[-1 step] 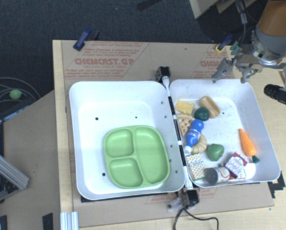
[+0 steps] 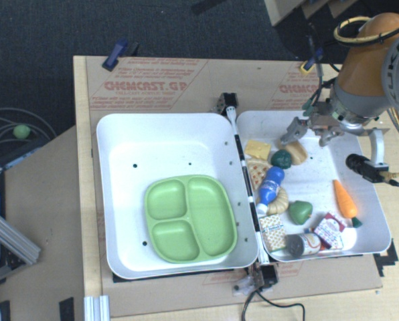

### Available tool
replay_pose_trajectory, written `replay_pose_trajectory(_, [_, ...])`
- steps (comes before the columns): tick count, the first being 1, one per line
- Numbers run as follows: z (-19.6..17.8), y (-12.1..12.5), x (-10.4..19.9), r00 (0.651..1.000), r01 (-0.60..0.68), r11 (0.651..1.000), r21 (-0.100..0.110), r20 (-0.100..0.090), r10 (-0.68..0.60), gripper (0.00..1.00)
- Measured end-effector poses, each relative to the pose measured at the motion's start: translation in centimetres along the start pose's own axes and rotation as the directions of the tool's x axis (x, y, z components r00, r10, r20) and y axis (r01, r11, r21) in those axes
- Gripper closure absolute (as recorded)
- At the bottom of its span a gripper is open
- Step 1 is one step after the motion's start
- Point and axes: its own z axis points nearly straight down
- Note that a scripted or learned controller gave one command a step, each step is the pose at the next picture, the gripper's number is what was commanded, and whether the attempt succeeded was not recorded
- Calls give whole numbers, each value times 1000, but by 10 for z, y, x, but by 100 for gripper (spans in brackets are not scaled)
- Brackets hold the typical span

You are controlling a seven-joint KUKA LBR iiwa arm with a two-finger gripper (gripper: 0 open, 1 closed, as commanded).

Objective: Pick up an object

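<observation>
Closest to me, at the lower right of the frame, I see a small can [image 2: 295,245] lying on its side and a red and white packet [image 2: 330,232] in the right bin [image 2: 380,229]. Higher in this bin lie a green pepper-like piece [image 2: 300,211], a blue and white bottle [image 2: 271,184], a waffle piece [image 2: 256,173], a carrot [image 2: 345,199], a dark green ball [image 2: 280,158] and a yellow cheese wedge [image 2: 257,149]. My pincer [image 2: 311,130] hangs over the upper part of this bin, its two fingers [image 2: 293,131] apart with nothing between them, just above the dark green ball. At the left, the left bin [image 2: 119,179] carries a green divided plate [image 2: 189,217].
</observation>
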Motion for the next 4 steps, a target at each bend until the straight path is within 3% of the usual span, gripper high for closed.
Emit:
replay_pose_trajectory(1, [77,-39,-1,1000,0,1000,-2,0,0,0])
replay_pose_trajectory(2, [35,32,-7,1000,1,1000,-7,2,-1,0])
replay_pose_trajectory(3, [77,18,0,1000,0,1000,-1,0,0,0])
replay_pose_trajectory(4, [66,19,-1,1000,0,1000,-4,1,0,100])
